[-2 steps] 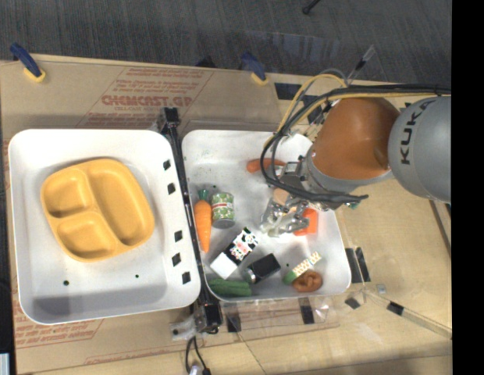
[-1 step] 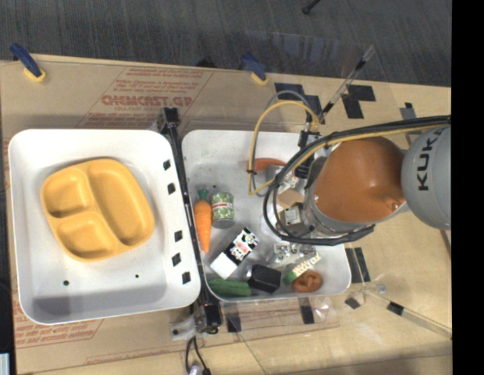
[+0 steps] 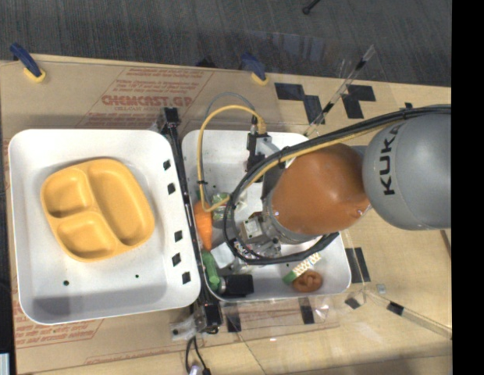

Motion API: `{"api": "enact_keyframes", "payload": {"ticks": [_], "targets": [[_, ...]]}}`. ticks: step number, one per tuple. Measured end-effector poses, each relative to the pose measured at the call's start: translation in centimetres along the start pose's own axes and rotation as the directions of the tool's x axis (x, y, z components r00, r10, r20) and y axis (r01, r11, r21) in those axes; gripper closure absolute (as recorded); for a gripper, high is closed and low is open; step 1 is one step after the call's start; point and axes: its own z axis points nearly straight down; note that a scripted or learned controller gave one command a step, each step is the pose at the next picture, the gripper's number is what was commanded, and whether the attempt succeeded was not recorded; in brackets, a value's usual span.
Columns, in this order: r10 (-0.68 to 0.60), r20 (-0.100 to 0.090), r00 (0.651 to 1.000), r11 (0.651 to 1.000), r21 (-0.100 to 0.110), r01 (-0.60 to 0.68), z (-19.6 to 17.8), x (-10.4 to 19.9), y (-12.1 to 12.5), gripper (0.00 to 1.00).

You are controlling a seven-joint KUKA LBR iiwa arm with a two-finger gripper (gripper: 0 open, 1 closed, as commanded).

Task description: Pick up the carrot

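A dark carpeted floor lay beyond the far edge of the worktop (image 3: 398, 319), a pale wooden board with red printing near its far left corner and black marks taped along its right part. Two blue clamps (image 3: 27, 62) gripped its far edge. Two shallow white bins sat side by side on it. The left bin (image 3: 39, 303) carried a yellow divided tray (image 3: 96, 208) with three compartments, set toward the bin's far left part. The right bin (image 3: 336, 276) was largely covered by the arm (image 3: 402, 176), whose grey body and orange band reached in from the right and hung over the bin's middle. The gripper (image 3: 243, 237) pointed down toward the bin's left half, wrapped in black and yellow cables; whether the jaws were open or shut could not be told, since the wrist hid them, and nothing could be seen between them. The carrot (image 3: 203, 223) lay against the right bin's left wall, about midway along it, orange with a bit of green at its far end, just beside the gripper and to its left. A green piece (image 3: 210, 270) lay near the bin's near left corner beside a black block (image 3: 238, 286). A small brown object (image 3: 308, 280) with a pale striped piece touching it rested near the bin's near edge, toward the right.
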Motion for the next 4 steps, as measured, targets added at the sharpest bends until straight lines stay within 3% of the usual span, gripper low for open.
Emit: {"api": "enact_keyframes", "payload": {"ticks": [1, 2, 3, 4], "targets": [[-0.412, 0.013, 0.911, 0.911, -0.021, 0.412, 0.7, 1.0, -7.4, 1.00], [-0.414, 0.009, 0.910, 0.910, -0.029, 0.414, 0.9, 1.2, -16.7, 1.00], [-0.581, 0.019, 0.814, 0.814, -0.024, 0.581, 0.8, 2.4, -7.3, 1.00], [-0.581, 0.019, 0.813, 0.813, -0.023, 0.582, 0.7, 2.4, -7.4, 0.00]]}}
